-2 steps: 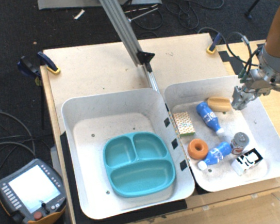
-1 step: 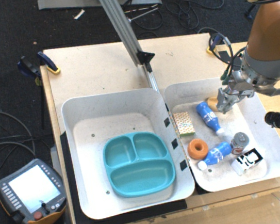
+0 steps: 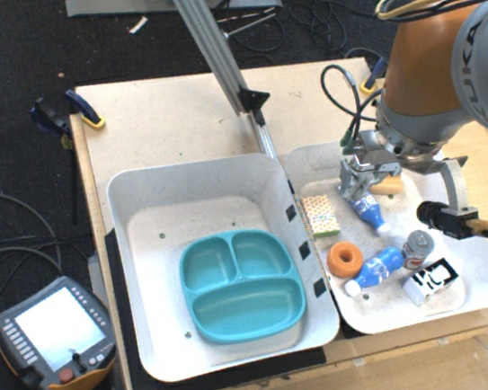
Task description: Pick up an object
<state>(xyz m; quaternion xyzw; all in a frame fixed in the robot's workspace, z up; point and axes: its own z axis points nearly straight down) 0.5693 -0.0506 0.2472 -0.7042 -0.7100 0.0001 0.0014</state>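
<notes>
The right bin (image 3: pixel 485 290) serves as the landmark. Over its far half hangs the gripper (image 3: pixel 358 183), carried by the grey arm (image 3: pixel 442 60) with its orange band, which reaches in from the right. The gripper sits low near a small blue-and-white bottle (image 3: pixel 369 212) that lies tilted just below it, and a pale tan object (image 3: pixel 388 186) lies just beside the gripper on its right. Whether the gripper is wide, narrow, or closed on anything cannot be told from this view; no object is clearly seen between its parts.

Inside the right bin, along its left wall, lies a patterned sponge-like block (image 3: pixel 321 214) with a green edge. Nearer the bin's front sits an orange ring (image 3: pixel 344 259), and just to its right lies a second blue bottle (image 3: pixel 378 268) on its side, white cap toward the front. Further right stands a small can with a silver top (image 3: pixel 418 248), and in front of that a white box with black markings (image 3: pixel 433 279).

To the left of the right bin, touching it, is the left bin (image 3: pixel 137 205), which holds a teal divided tray (image 3: pixel 239 286). Well to the left of both bins, off the bench, a control pendant (image 3: pixel 55 340) lies on the dark floor.
</notes>
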